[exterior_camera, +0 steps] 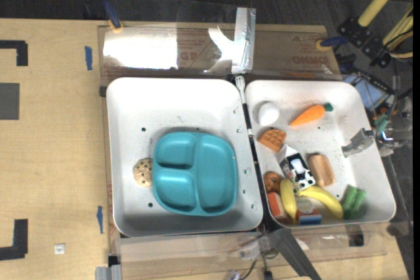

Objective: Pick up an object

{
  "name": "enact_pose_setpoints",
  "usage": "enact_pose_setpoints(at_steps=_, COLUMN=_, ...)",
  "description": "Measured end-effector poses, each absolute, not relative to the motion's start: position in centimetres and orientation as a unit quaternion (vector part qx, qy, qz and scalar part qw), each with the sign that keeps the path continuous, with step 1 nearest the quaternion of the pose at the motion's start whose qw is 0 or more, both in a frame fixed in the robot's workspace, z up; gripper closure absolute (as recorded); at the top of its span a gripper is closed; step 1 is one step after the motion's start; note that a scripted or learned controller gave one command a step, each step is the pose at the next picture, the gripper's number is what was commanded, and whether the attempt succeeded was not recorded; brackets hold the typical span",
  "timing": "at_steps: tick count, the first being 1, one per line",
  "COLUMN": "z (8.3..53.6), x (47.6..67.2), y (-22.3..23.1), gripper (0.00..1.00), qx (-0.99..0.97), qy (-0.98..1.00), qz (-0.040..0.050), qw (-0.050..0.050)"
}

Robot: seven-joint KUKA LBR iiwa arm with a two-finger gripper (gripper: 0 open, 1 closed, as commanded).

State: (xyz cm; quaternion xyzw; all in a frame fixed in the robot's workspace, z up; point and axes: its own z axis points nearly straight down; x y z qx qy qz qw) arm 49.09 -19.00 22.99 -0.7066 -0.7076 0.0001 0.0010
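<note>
While the grey metal gripper (pixel 359 141) sits at the right bin's three o'clock rim, only a small part of it is visible, so I cannot tell its state and nothing shows as held. The right shallow white bin (pixel 348 95) carries the toys: an orange plastic carrot (pixel 308 115) at twelve o'clock, a white round cup (pixel 268 113) at eleven, a waffle-patterned brown biscuit (pixel 272 138) just below it, and a yellow banana (pixel 318 199) at six o'clock (crowded against other small pieces). The left white bin (pixel 131 101) holds a teal divided plate (pixel 195 172), with a speckled round cookie (pixel 142 171) touching its nine o'clock edge.
</note>
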Motion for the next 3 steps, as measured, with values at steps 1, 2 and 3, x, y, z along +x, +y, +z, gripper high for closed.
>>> enact_pose_setpoints(at_steps=1, z=11.3, x=48.9, y=-14.9, gripper=0.0, qx=-0.66, qy=-0.751, qz=-0.007, qw=-0.011)
enact_pose_setpoints(at_steps=2, z=10.8, x=55.5, y=-12.2, gripper=0.0, qx=-0.668, qy=-0.743, qz=-0.01, qw=-0.019)
enact_pose_setpoints(at_steps=3, z=10.8, x=52.5, y=-14.2, gripper=0.0, qx=-0.647, qy=-0.762, qz=-0.0165, qw=-0.026)
